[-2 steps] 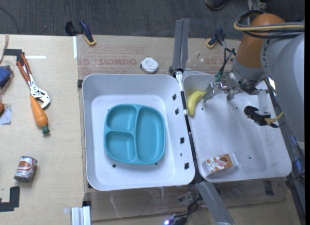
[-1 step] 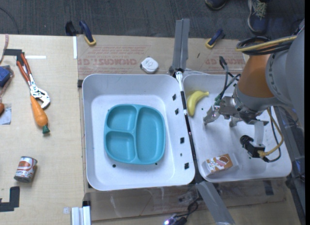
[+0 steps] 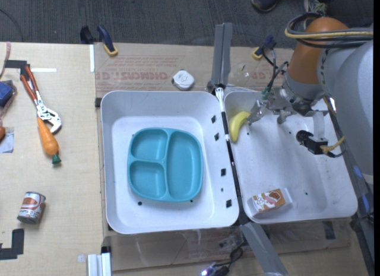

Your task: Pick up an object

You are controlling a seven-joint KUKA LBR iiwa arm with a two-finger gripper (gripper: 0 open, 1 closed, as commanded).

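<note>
Camera view: the gripper [image 3: 259, 111] hangs at the far left corner of the right bin [image 3: 332, 209], just beside the banana [image 3: 237, 125]; whether it grips anything cannot be told. A snack box [image 3: 269, 202] lies near the front wall, while a blue divided plate [image 3: 165, 164] sits in the left bin [image 3: 113, 150].

A smooth, matt teal plastic tray [image 3: 165, 165] lies in a glossy white plastic bin [image 3: 113, 150] on the bare wooden bench [image 3: 53, 209].
</note>
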